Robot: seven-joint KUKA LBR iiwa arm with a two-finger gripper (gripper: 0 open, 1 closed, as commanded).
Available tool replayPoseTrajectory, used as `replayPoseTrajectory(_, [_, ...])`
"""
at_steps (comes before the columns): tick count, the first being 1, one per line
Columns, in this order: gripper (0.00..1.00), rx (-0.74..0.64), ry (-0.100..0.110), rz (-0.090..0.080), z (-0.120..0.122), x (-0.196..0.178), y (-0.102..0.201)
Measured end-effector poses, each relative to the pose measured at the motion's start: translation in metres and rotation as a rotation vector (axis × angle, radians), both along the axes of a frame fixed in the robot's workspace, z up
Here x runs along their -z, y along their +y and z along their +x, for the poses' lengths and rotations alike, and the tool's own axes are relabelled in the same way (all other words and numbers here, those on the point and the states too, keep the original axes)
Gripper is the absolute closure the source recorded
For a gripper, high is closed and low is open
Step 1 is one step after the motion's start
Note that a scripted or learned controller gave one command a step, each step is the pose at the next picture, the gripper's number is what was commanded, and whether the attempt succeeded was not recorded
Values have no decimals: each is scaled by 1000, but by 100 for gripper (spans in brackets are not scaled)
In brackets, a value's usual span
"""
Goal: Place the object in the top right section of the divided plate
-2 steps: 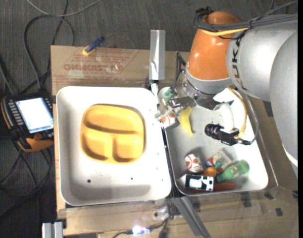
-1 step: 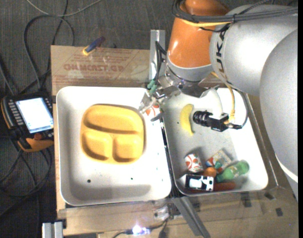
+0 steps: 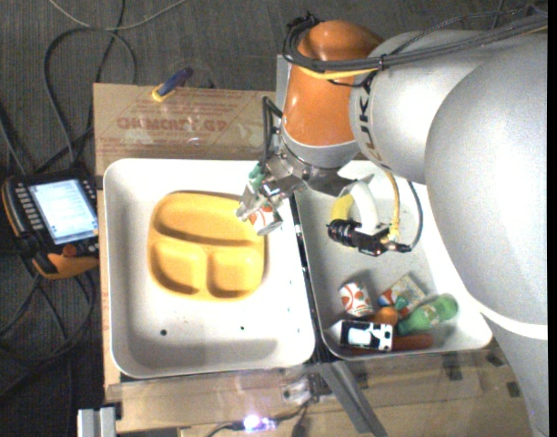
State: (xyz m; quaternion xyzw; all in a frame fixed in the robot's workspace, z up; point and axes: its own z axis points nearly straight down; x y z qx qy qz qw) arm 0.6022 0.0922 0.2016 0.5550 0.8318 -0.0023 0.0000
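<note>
From the camera above the bench, the grey arm with its orange band reaches in from the right, and its two-finger gripper (image 3: 260, 209) hangs over the upper right edge of the yellow divided plastic plate (image 3: 206, 244), which lies in the left shallow white bin (image 3: 124, 335). Between the fingers sits a small object with orange-red and white patches (image 3: 258, 213) — too small and blurred for me to say what it is, but it does look pinched there, so I'd call the fingers clamped on it, just above the plate's right rim. Judging by its size, it should be light and easy to carry; whether it is stiff or squashy I cannot tell, and a glossy skin could let it slip or twist in a narrow pinch. A hold across its middle seems safest. The right white bin (image 3: 470, 340) holds a cluster of other things — a white-and-orange ball (image 3: 354, 298), a black-and-white block (image 3: 366, 335), a green bottle-shaped piece (image 3: 433, 311) — all well apart from the plate.
</note>
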Motion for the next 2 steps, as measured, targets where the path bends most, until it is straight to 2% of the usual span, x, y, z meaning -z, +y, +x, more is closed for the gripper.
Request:
replayPoseTrajectory(1, [100, 17, -1, 3, 25, -39, 68])
replayPoseTrajectory(2, [100, -190, -1, 2, 3, -41, 129])
